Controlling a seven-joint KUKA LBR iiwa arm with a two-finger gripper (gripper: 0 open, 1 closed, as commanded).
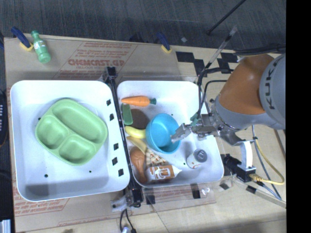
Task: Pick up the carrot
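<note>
Carrot (137, 101) lies near the far edge of the right bin (184, 89). The claw (176, 135) hangs over the blue bowl (161, 131); its grip I cannot tell.

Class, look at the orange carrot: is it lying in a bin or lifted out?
In. The orange carrot lies flat at the right white bin's far end.
</note>
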